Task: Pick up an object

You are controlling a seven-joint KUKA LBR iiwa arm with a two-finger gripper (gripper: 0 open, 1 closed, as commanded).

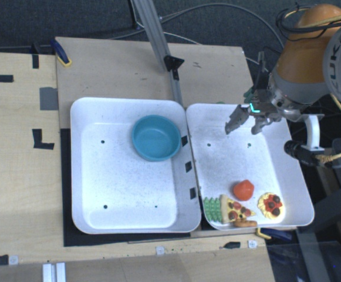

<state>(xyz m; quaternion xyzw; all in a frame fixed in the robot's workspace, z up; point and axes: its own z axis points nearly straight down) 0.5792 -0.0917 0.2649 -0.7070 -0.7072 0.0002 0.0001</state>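
You are looking at the gripper (246, 122) hanging over the far part of the right bin (217, 157), its two fingers spread apart and nothing sitting between them. The things you could pick are lying well apart from it, clustered along that bin's near edge: a red tomato (243, 189), a small round pizza toy (270, 205) toward the near right corner, and a green-and-yellow food piece (226, 210) toward the near left corner. A blue bowl (155, 137) is resting in the far right part of the left bin (94, 157). By the look of it, the arm is at the approach step, with no grasp made yet. The next move is calling for travel toward the near edge, centring above one item, then descending.
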